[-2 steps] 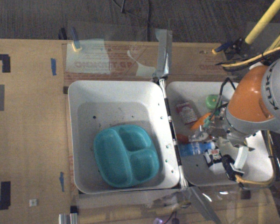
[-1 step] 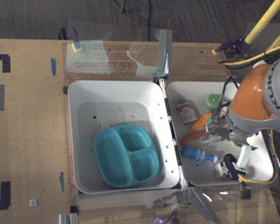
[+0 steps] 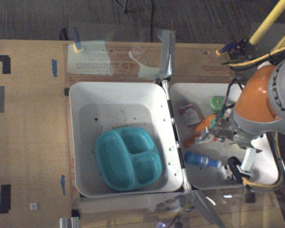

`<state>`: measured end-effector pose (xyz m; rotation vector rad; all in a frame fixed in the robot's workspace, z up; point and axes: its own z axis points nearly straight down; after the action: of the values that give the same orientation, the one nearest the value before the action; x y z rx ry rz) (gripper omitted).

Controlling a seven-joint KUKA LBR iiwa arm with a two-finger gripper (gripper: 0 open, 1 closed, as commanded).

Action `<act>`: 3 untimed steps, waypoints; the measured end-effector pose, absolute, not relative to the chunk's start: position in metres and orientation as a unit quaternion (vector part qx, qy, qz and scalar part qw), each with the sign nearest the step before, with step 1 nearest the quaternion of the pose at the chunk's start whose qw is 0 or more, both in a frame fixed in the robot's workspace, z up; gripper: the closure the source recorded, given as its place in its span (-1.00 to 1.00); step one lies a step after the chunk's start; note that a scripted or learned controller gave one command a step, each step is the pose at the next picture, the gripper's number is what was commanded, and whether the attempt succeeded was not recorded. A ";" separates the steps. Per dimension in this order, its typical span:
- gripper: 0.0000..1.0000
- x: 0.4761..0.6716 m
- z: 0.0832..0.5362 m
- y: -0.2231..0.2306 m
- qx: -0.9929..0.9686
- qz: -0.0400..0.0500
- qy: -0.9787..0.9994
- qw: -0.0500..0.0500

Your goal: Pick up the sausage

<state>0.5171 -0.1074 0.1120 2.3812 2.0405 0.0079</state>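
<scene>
grey arm (image 3: pixel 263 106) from the right, claw (image 3: pixel 213 132) low

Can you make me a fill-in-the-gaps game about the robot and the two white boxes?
1. The teal plastic divided plate lies in the ______ shallow white bin.
2. The plate has ______ compartments.
3. The blue plastic bottle lies on its ______ in the right shallow white bin.
4. The band on the grey robot arm is ______.

Missing words: left; three; side; orange
</scene>
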 end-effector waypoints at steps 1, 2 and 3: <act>-1.00 0.562 0.088 -0.117 0.779 0.001 0.627 0.002; -1.00 0.588 0.210 -0.130 0.713 0.000 0.701 0.001; -1.00 0.567 0.103 -0.099 0.691 0.006 0.723 0.007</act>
<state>0.5666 -0.0992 0.1026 2.1604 2.2616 0.0182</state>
